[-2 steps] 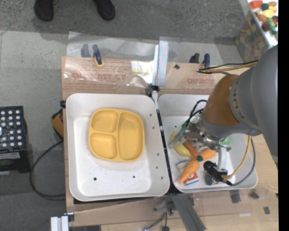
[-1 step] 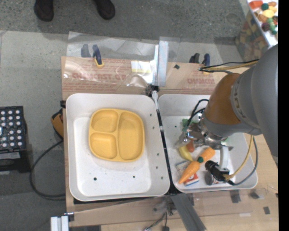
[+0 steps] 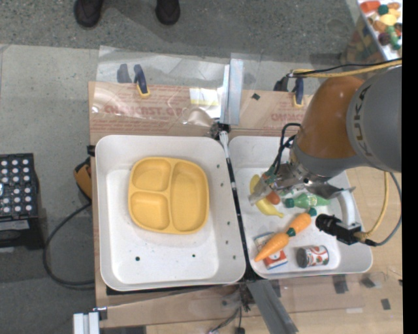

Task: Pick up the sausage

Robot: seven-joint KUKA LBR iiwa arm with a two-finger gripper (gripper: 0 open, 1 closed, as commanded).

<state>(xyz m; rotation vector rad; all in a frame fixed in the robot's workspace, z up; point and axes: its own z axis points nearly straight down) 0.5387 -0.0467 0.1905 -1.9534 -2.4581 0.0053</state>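
Where the arm [image 3: 353, 124] comes in from the right of the frame, its orange band hangs over the upper half of the right bin [image 3: 245, 160], and the gripper [image 3: 264, 188] is down low near that bin's middle, slightly left of centre. Whether the gripper is spread or pressed together cannot be told from this slant, and nothing can be seen pinched in it. The sausage [image 3: 273, 197], as far as it can be made out, is a small reddish piece lying just beside the gripper's tip, on its lower right, partly hidden by the metal. A banana [image 3: 269, 208] lies just below it, touching or nearly so. To the right of these a green toy [image 3: 302, 202] lies across the bin. Lower down, a carrot [image 3: 283, 239] slants from upper right to lower left, with a red-and-white pack [image 3: 276, 261] at its tip and a can [image 3: 312, 256] on its side nearby, close to the bin's bottom wall. The left bin [image 3: 108, 215] holds a yellow plate [image 3: 168, 196] with three compartments, set above its centre. Two dark shoes [image 3: 90, 10] show at the frame's top edge.
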